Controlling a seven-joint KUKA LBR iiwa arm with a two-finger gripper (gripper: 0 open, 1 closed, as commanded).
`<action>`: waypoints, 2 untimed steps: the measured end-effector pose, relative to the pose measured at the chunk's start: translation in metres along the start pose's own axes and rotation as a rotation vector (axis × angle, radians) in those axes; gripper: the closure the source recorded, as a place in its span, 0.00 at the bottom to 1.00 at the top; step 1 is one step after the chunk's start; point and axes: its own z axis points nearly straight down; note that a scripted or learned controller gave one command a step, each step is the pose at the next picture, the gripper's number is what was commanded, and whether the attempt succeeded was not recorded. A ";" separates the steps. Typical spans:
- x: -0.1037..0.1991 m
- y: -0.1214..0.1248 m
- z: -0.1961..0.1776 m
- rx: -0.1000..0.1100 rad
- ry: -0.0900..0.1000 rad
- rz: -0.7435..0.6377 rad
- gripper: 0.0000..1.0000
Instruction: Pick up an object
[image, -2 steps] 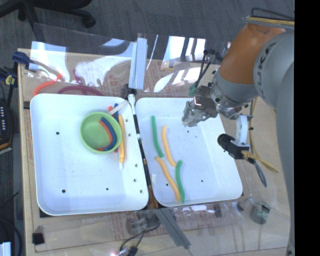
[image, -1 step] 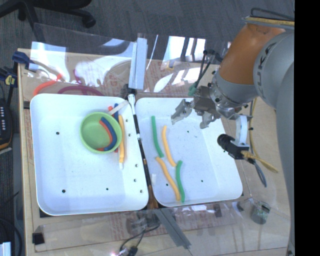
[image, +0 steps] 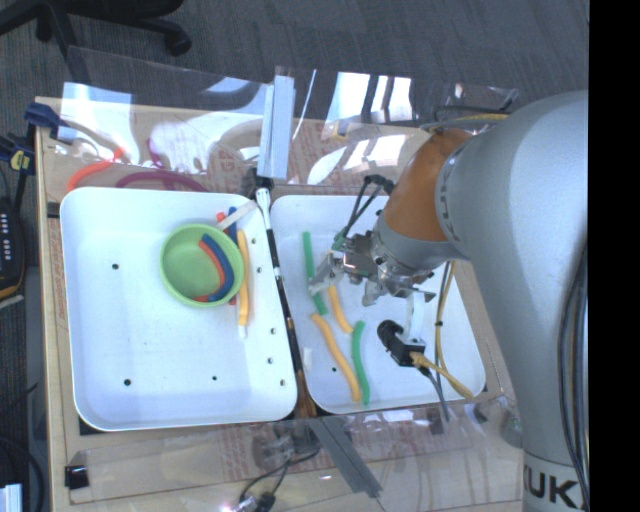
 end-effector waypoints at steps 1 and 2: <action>0.021 0.016 0.028 -0.001 0.000 -0.243 0.00; 0.022 0.016 0.017 -0.001 0.000 -0.247 1.00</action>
